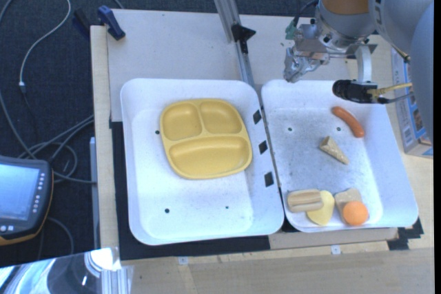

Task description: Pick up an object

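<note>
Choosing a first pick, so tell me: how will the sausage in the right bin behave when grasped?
The sausage looks round and smooth, so it may roll or slip from a pinch. It lies apart from the wedge, so nothing should jam it. It seems small, probably light.

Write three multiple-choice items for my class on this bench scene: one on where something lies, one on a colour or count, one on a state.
1. Where does the yellow divided plate lie?
A. in the left bin
B. in the right bin
C. on the floor

2. What colour is the round ball in the right bin's near corner?
A. blue
B. orange
C. green

3. What is the sausage doing?
A. hanging from the tool
B. standing on the plate
C. lying loose on the bin floor

Answers: 1 A, the plate sits in the left bin. 2 B, it is plainly orange. 3 C, it lies apart from the tool, which hovers by the far rim.
</note>
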Tool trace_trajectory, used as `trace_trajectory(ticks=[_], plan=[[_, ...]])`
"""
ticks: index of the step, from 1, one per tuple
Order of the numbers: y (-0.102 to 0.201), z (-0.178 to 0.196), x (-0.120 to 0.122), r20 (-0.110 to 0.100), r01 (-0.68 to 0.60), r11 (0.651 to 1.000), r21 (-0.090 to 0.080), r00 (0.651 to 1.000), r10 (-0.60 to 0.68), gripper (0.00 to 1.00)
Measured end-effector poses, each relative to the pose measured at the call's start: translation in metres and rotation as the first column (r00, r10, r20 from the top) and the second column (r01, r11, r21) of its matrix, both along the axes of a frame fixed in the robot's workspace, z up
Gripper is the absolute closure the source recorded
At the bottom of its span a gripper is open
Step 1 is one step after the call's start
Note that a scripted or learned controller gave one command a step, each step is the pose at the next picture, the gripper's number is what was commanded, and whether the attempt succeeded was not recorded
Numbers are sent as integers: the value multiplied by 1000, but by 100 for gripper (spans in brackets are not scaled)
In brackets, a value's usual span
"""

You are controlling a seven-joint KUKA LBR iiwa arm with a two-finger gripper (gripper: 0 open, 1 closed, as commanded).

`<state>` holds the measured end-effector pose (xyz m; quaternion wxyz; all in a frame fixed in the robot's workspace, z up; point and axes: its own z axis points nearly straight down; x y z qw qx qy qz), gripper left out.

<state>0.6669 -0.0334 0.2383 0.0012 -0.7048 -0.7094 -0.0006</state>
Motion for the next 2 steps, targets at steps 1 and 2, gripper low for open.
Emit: trace_trajectory(ticks=[1,2], plan=[[58,-10,-8,-3,0,1000,0,1000,0,100],[115,-18,-17,-4,0,1000,1,1000,0,100]])
